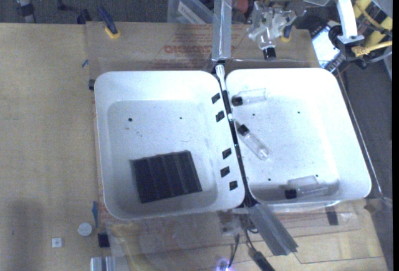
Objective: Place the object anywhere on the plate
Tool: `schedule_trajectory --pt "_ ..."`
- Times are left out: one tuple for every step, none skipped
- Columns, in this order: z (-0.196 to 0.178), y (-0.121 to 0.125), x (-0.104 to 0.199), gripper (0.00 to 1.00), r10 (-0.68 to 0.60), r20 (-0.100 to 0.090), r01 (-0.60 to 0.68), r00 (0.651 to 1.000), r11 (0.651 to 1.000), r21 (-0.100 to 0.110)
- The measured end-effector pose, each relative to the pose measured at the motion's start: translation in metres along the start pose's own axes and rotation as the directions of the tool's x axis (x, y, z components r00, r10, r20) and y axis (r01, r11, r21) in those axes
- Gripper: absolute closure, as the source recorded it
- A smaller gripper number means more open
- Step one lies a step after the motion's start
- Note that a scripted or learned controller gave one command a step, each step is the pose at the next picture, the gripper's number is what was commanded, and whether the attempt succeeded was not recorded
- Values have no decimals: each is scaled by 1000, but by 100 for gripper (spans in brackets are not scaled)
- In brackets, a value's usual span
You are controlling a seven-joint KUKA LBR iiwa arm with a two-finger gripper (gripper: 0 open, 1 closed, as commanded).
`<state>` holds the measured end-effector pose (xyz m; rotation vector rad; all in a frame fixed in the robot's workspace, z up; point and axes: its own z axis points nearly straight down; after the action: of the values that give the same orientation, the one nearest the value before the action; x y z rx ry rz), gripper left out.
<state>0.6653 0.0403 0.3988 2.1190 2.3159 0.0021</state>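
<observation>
A: Where are your objects?
B: You have 3 clear vials with black caps in the right bin (349,139): the top vial (249,97) near the upper left corner, the middle vial (252,141) slanted by the divider, the bottom vial (308,188) along the lower wall.
A: And the plate?
B: The dark ridged plate (166,176) lies at the lower middle of the left bin (112,95).
A: The gripper?
B: The gripper (269,30) hangs above the right bin's top edge, grasping nothing; you cannot tell how the jaws stand.

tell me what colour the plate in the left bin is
Black, with ribbed stripes. The plate shows best in the camera view, lying in the left bin.
</observation>
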Motion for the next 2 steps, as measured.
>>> schedule_trajectory --pt "54 -52 -69 100 -268 -3 268 964 964 5" --pt "-37 -52 -58 100 -558 3 558 830 830 -4"
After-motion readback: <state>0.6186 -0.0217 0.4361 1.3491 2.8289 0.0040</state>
